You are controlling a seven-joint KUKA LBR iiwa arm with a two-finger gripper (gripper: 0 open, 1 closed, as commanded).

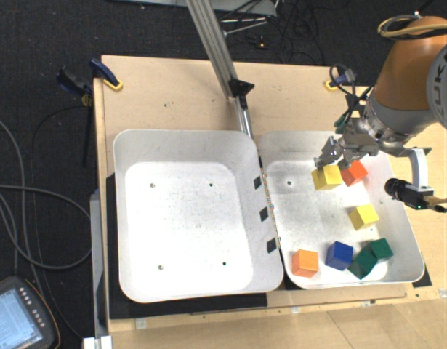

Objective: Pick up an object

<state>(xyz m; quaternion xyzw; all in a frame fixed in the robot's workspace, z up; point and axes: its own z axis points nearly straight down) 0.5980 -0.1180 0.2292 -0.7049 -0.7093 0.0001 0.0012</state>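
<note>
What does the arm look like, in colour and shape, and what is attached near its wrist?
The arm is rounded and bulky, with an orange band over a grey wrist section. Thin cables run along its left side. A dark metal gripper hangs below the wrist. A white bracket with a small black device sticks out beside it.

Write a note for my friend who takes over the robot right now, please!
Gripper: low in the right white plastic bin, at its far end, directly above a yellow cube and a red-orange cube. Whether it grips either is unclear.
Elsewhere in that bin: a second yellow cube mid-bin; an orange cube, a blue cube and two green cubes along the near edge.
Done: no cube visibly lifted.
Left: grasp one and raise it.
</note>
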